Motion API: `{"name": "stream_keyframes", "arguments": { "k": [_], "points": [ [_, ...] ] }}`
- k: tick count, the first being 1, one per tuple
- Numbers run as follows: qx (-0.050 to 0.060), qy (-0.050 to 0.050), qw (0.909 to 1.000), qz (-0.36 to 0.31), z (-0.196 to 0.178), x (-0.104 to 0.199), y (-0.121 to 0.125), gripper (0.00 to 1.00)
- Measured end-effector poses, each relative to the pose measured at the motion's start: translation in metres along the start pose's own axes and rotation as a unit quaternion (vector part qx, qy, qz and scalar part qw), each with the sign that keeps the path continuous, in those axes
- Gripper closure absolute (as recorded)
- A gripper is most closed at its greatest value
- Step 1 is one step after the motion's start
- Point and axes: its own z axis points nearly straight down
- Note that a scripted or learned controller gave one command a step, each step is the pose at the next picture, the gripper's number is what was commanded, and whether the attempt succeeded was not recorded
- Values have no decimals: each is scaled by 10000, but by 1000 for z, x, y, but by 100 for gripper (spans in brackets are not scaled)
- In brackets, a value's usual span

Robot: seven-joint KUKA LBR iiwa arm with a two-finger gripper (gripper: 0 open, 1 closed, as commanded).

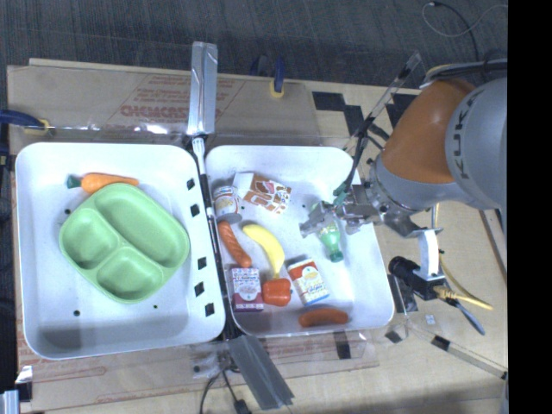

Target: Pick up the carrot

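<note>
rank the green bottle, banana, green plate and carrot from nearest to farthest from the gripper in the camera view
1. Green bottle: right bin, right at the gripper.
2. Banana: middle of the right bin, to the gripper's left.
3. Green plate: left bin.
4. Carrot: left bin, along the plate's upper edge, farthest.

We log a robotics lab bench: cardboard sheet (259,102) under two white bins (34,257), loose cables (457,24) behind the gripper (323,222), toy groceries beneath it.
</note>
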Motion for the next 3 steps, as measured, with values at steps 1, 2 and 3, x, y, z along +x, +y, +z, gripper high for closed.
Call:
{"name": "stream_keyframes", "arguments": {
  "k": [1, 2, 3],
  "points": [
    [-28, -17, 9862, -1656, -42, 62, 10, 0],
    [-7, -13, 9436, -3310, 8, 119, 4, 0],
    [-6, -10, 9317, -3632, 11, 132, 5, 0]
  ]
}}
